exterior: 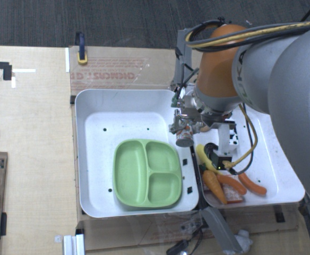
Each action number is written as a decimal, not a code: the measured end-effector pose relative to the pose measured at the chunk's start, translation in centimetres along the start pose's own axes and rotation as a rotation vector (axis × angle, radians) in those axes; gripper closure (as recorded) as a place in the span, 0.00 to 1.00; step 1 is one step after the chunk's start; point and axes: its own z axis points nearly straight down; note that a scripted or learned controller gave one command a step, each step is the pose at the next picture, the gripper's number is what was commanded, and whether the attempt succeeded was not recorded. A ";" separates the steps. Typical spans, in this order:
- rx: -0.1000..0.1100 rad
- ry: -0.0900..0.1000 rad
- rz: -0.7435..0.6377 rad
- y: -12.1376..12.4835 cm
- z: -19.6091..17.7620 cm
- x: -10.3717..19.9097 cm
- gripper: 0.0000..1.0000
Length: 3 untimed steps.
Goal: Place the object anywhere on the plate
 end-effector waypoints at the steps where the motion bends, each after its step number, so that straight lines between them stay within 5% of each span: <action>1: 0.000 -0.001 -0.210 -4.5 3.1 6.9 1.00; 2: -0.001 -0.001 -0.210 -4.5 3.1 6.9 0.00; 3: -0.004 -0.001 -0.300 1.4 5.1 5.8 0.00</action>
